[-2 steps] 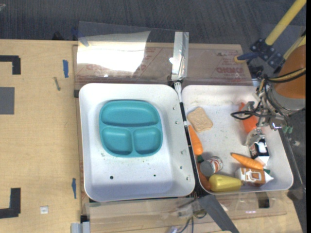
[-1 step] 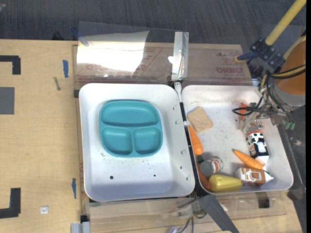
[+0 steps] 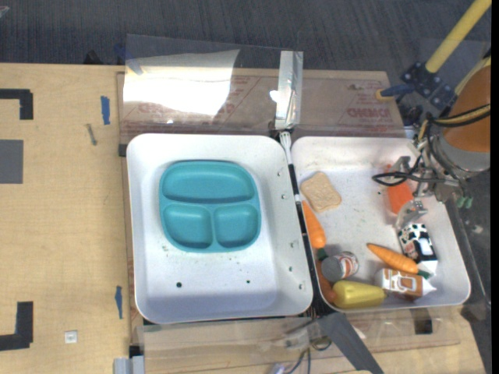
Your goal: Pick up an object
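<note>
At the right of the frame the gripper (image 3: 408, 184) hangs low over the upper right part of the right bin (image 3: 355, 150), amid dark cables, and whether it is released or clenched I cannot tell; nothing can be made out in its grasp. Just beside it, toward the lower left, an orange block (image 3: 398, 199) lies on the bin floor, close enough that it may be the target, though that is a guess. Below that sits a black-and-white toy (image 3: 416, 241), then a carrot (image 3: 392, 256) slanting across a small carton (image 3: 401, 284) near the bin's lower right corner. Further left along the bottom lie a yellow pepper-like piece (image 3: 357, 293) and a grey can (image 3: 339, 266); a second carrot (image 3: 313, 224) runs down the bin's left wall, with a slice of bread (image 3: 321, 192) above it. The left bin (image 3: 144, 162) holds a teal divided plate (image 3: 209, 205). By my reading the pick is not yet done: every object rests in a bin, so closing, lifting and clearing remain.
</note>
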Robot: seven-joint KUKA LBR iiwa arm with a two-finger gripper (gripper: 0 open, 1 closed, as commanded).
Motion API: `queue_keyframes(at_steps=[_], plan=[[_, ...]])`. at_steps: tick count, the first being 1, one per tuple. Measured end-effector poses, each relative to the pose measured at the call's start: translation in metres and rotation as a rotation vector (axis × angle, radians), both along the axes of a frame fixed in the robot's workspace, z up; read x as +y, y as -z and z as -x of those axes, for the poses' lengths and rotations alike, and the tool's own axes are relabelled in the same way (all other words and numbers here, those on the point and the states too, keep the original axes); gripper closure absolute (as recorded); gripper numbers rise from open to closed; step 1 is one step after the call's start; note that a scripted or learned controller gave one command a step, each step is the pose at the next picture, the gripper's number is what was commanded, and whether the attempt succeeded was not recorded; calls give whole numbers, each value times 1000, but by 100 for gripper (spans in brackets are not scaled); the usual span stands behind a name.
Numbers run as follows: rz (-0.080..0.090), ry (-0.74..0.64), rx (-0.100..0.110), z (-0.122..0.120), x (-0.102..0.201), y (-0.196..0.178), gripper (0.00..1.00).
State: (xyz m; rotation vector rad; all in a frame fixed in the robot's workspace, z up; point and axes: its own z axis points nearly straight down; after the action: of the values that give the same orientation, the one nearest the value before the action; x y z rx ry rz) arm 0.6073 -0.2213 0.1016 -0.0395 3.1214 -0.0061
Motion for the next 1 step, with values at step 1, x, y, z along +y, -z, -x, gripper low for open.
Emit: queue_keyframes(at_steps=[1], plan=[[-3,-42,13,7,0,14,0]])
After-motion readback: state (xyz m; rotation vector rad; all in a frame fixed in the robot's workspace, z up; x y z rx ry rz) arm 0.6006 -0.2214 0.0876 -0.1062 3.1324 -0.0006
